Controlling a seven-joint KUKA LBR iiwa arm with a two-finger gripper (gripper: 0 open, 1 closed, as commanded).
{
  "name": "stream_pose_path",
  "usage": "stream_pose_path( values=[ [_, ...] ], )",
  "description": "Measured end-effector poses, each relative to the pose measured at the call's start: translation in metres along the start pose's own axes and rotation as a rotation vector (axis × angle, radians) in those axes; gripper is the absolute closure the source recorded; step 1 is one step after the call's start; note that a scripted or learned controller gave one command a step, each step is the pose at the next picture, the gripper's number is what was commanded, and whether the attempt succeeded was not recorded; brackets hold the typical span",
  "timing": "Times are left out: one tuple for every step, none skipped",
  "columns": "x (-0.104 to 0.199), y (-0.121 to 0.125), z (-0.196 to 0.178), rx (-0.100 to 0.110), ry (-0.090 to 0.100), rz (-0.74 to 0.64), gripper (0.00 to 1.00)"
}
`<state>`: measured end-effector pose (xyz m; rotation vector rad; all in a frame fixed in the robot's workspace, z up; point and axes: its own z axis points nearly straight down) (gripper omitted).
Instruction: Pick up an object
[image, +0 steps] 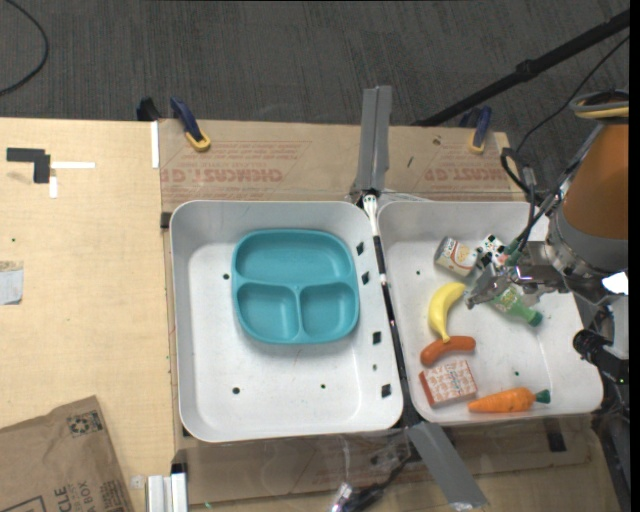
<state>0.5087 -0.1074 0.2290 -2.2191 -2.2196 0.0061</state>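
My two-finger metal gripper (497, 282) hangs low in the right-hand shallow white plastic bin (560, 400), just beside the curved yellow toy banana (443, 307) on its arm side; I cannot tell its state. A green plastic bottle (520, 306) lies right at it, a small cream-labelled can (456, 256) sits above the banana, and below the banana lie a reddish-orange toy sausage (447, 348), a red patterned flat packet (449, 382) and an orange toy carrot (508, 401).

A teal divided tray (296, 286) sits in the left white bin (200, 400). In the right white bin (570, 395): a yellow banana (443, 308), a reddish-orange sausage (447, 349), an orange carrot (505, 401) with a green tip, a red-and-white patterned packet (448, 383), a cream-coloured can (456, 256) and a green bottle (519, 304). The bench (80, 300) is pale wood; brown cardboard (270, 165) carries red lettering.
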Motion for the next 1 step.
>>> stream_pose_path(
  values=[
    [-0.0442,0.0332,-0.069,-0.002,0.0,-0.097,0.0]
  ],
)
